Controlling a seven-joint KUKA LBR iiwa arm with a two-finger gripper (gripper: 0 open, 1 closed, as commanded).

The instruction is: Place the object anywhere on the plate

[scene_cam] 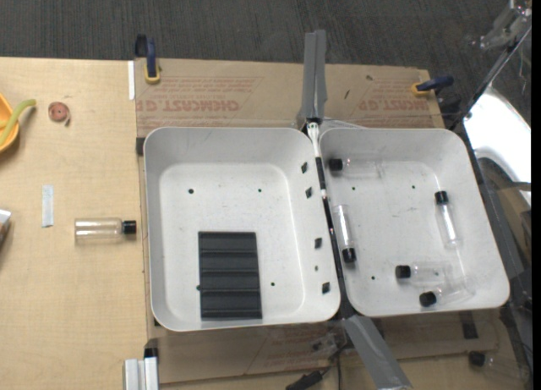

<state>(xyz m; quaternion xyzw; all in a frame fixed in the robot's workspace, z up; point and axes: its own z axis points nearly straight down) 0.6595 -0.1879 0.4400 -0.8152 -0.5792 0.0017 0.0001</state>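
You cannot tell the pincer's point(505, 29) state. Nearest it, toward the camera in the right bin point(473, 168), a clear vial point(446, 219) lies lengthwise, black cap away from you. The black ridged plate point(229, 275) sits far leftward, in the left bin point(161, 211) on the cardboard-topped bench point(254, 96).

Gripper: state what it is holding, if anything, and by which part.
It cannot be told from this camera view. The clear bottles lie loose in the right bin, and the black ridged plate sits in the left bin.
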